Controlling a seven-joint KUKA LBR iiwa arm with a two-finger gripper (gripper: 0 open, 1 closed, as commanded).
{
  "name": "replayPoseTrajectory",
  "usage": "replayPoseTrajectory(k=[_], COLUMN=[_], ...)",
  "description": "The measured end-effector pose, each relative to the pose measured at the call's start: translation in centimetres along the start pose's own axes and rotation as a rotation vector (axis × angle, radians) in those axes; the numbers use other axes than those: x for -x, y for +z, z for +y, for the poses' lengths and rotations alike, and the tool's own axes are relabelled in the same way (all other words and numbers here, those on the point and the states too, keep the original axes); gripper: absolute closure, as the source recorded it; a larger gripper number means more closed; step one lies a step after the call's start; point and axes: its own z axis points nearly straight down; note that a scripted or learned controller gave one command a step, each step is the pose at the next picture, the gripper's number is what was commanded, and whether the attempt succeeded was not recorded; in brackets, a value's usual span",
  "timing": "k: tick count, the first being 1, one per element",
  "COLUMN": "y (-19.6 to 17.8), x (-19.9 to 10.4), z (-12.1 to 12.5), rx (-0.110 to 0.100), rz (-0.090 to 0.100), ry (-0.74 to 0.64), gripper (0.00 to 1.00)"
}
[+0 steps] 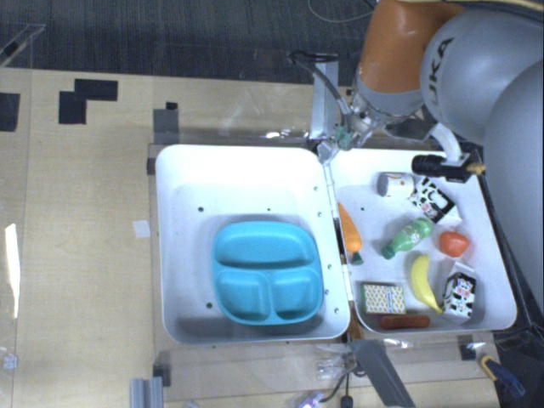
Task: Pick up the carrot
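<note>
A: Where's your carrot (348, 230)?
B: Lying against the right bin's (501, 313) left wall, just left of the green bottle (406, 236).
A: And your gripper (333, 145)?
B: Above the bin's far-left corner; grip, can't tell.

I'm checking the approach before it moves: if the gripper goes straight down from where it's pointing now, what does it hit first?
Most likely the divider rim where the two bins meet at their far end. The gripper hangs right over it, with the carrot nearer the camera along the right bin's left wall. Height is unclear from this slant.
</note>
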Motion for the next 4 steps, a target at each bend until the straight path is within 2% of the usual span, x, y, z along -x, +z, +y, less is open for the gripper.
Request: replayPoseTrajectory(k=[1, 2, 3, 4], y=[-5.1, -5.1, -3.2, 2.2], x=[-7.3, -3.2, -8.5, -3.4], z=[3.1, 0.3, -0.7, -1.3], rx=[0.005, 0.003, 0.002, 0.002], rz=[-0.002, -0.004, -0.001, -0.002], ry=[-0.274, -0.381, -0.484, -0.499], gripper=[1.00, 1.00, 1.00, 1.00])
